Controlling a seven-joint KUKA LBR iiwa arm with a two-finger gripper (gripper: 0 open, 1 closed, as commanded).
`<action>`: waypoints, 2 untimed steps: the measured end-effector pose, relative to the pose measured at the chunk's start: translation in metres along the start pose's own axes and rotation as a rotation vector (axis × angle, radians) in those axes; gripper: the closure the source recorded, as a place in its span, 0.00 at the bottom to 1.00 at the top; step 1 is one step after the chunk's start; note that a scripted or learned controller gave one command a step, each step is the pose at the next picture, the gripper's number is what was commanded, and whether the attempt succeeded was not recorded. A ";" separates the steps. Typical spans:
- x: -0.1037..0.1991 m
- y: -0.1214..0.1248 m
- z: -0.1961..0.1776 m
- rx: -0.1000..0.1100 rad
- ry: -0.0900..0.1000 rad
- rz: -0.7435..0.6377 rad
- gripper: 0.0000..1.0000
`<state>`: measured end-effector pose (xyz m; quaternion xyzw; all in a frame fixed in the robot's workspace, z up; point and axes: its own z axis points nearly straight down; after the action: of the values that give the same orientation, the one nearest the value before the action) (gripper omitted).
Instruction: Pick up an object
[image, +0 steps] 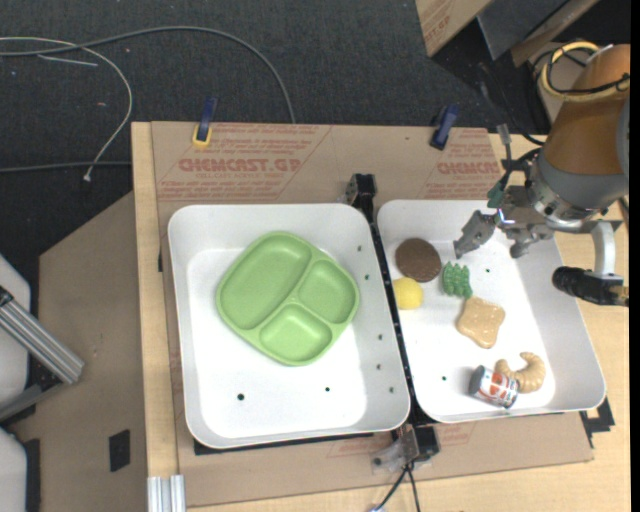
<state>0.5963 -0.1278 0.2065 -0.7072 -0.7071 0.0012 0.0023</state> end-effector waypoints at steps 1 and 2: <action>0.000 0.001 -0.002 -0.004 -0.001 -0.001 0.00; 0.004 0.008 0.042 -0.002 0.000 -0.002 0.00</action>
<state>0.6045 -0.1234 0.1640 -0.7064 -0.7079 0.0006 0.0015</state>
